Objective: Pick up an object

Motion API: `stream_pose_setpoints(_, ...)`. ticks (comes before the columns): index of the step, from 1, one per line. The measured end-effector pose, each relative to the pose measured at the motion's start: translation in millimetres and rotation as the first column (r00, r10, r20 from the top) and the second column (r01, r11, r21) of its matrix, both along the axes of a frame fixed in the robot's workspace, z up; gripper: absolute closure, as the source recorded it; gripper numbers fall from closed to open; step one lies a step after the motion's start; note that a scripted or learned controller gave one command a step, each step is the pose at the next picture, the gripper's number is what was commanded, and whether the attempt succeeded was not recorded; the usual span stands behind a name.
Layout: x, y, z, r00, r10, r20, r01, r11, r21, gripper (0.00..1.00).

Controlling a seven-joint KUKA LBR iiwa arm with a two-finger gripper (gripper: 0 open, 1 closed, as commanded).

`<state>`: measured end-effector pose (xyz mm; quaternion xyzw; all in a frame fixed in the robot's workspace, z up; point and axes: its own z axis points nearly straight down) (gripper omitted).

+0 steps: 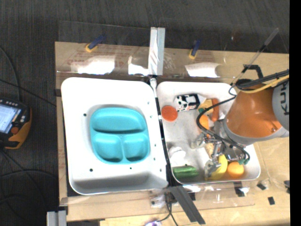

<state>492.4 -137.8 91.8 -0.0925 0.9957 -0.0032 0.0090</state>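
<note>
Two white bins sit side by side on the bench. Starting left: the left bin (75, 126) carries a turquoise divided tray (120, 134) in its middle, and that's all it holds. Cross the shared wall to the right bin (174, 91), and now it gets crowded: an orange ball (169, 113) against the left wall, a black-and-white toy (187, 102) toward the far edge, a small white piece (176, 151) below it, and a green object (185, 171) along the near edge, its long axis running left-right. Further right, the gripper (217, 157) hangs over the near right corner, directly above a yellow object (218, 168) with an orange fruit (235, 169) touching it on the right. Whether the jaws are spread or pressed together, I cannot tell. The yellow object looks the nearest candidate, just below the fingertips.
</note>
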Motion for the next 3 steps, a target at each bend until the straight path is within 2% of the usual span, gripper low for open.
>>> stream_pose_setpoints(1, 0, 0, 8, 1.0, -0.001, -0.002, 0.001, 1.0, -0.002, 1.0)
stream_pose_setpoints(2, 53, 32, 0, 0.983, -0.183, -0.011, 0.183, 0.983, 0.003, 1.0)
stream_pose_setpoints(3, 53, 32, -1, 0.983, -0.183, -0.005, 0.183, 0.983, 0.003, 0.0)
